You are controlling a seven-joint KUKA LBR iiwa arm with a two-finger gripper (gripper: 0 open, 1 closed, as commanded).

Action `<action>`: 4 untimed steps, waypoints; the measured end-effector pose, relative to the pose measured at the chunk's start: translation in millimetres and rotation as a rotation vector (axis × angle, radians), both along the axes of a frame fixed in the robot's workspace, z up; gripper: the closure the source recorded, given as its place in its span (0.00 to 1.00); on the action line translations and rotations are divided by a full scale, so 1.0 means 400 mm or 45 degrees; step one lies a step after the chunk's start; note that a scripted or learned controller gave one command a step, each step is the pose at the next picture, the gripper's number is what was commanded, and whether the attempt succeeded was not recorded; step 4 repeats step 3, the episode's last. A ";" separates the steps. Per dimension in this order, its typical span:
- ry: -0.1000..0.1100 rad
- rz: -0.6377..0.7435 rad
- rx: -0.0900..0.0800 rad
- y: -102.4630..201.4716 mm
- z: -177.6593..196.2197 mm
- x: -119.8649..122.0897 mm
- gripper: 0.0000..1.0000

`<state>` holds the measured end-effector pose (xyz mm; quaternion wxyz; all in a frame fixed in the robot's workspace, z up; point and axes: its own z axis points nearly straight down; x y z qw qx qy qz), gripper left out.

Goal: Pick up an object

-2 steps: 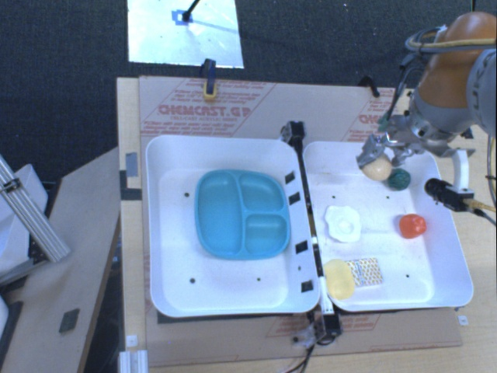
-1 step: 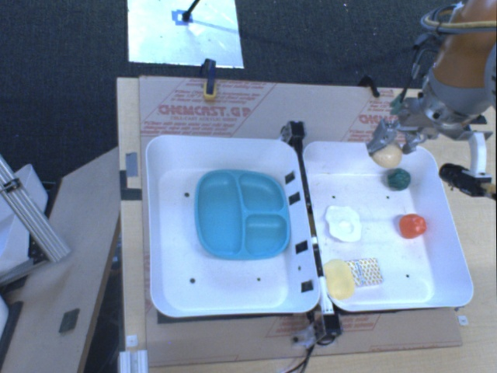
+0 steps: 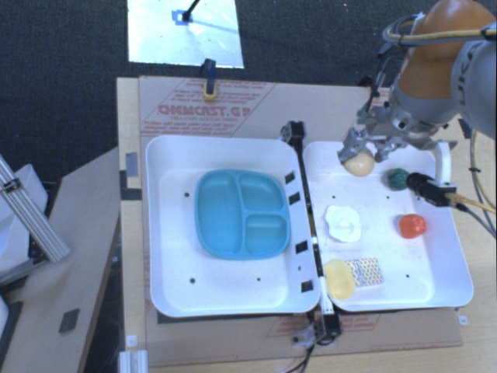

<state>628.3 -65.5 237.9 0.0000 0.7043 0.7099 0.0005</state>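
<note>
The pale tan, rounded egg-like object (image 3: 359, 164) sits right at the tips of the jaws of the grey two-finger gripper (image 3: 360, 152), in the far left part of the right shallow white bin (image 3: 454, 274). The jaws stand narrow around its upper part, and the object appears to be pinched between them, though whether it is lifted or resting on the bin floor I cannot tell.

The likeliest failure is a slip: the object looks smooth and rounded, and the grip seems to sit high on it, so it could squirt out sideways or drop on lifting. It would then roll, perhaps toward the black divider clips (image 3: 299, 179) to the left of the jaws.

Its long axis looks to run roughly left to right across the bin, though it is nearly round and shows no clear pointing end.

Just right of the jaws lies a small dark green lump (image 3: 397, 179); nearer the camera are a white flat fried-egg shape (image 3: 342, 224) and an orange-red ball (image 3: 412, 224).
</note>
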 end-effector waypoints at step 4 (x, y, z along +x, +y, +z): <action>0.002 0.001 0.001 0.378 -0.033 -0.057 1.00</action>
